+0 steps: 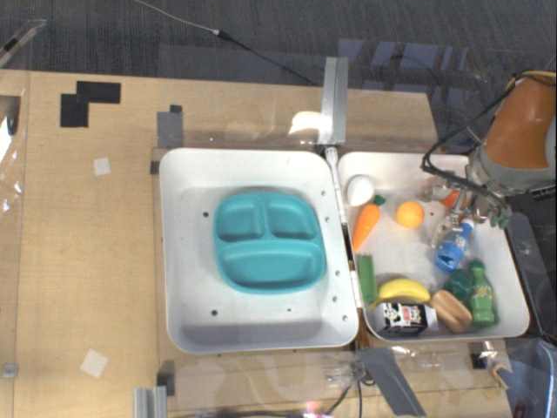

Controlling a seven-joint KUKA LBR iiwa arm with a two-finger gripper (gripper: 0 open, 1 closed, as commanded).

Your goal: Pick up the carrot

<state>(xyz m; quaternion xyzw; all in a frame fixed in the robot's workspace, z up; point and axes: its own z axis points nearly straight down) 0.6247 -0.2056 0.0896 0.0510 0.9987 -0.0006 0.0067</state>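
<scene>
The orange carrot (365,225) lies tilted at the left side of the right bin (513,325), against the divider and just below a white egg (359,189). My gripper (455,225) hangs over the right part of that bin, a hand's width to the right of the carrot, directly above a blue bottle (450,255). Nothing of the carrot is near its fingers.
The right bin also holds an orange ball (410,214), a green stick (366,279), a banana (404,290), a black-and-white carton (403,318), a bread roll (451,310) and a green bottle (480,295). A teal divided plate (267,240) sits in the left bin (187,190).
</scene>
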